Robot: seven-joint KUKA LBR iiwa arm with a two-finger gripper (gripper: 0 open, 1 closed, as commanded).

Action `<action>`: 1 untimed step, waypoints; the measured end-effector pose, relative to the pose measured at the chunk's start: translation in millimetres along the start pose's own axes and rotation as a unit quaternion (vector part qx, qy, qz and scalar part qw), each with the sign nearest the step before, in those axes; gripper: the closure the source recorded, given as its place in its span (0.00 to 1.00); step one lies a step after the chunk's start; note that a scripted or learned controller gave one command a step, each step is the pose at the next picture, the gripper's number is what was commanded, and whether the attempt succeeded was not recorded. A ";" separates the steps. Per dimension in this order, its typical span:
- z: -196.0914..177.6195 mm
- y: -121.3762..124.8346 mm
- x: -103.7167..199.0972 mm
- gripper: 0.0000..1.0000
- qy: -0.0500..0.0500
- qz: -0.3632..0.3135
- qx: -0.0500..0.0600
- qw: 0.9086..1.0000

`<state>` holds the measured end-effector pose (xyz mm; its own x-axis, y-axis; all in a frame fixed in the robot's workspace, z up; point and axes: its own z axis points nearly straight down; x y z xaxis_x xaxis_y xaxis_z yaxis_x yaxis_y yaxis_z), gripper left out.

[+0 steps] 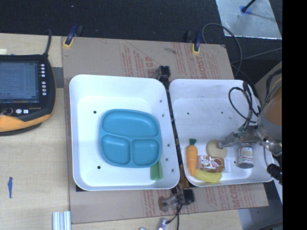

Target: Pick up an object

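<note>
Overhead view of the worktop, carrying two shallow white plastic bins side by side on a brown cardboard sheet. The landmark for all positions is the right-hand white bin.

The candidate objects lie clustered along this bin's near wall: a toy orange carrot with a green top nearest the bin's left wall, a yellow banana-shaped toy against the near wall, a small red-and-white printed packet just above the banana, a pale round disc-like item above the packet, and a small metallic can with a dark label toward the bin's right wall. Beyond the bin's left wall, the left-hand white bin holds a blue three-compartment plastic plate and a small green block.

The hand of the grey arm sits low inside the right-hand bin, between the pale disc and the can, with its tip just beside the disc. Whether its jaws are apart or together cannot be told at this resolution, and nothing is seen clamped between them.

Judged step: approach and descent onto an object, the grasp not yet confirmed. The next move calls for centring on one item, most likely the disc or the can, closing firmly, and lifting straight up without dragging the neighbouring packet or tipping the can.
</note>
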<state>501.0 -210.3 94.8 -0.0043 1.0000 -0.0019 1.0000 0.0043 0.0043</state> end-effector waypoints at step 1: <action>-10.5 0.8 -0.2 1.00 0.000 -0.002 0.000 1.000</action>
<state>501.7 -210.4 105.3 -0.0080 1.0000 -0.0009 1.0000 0.0080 0.0035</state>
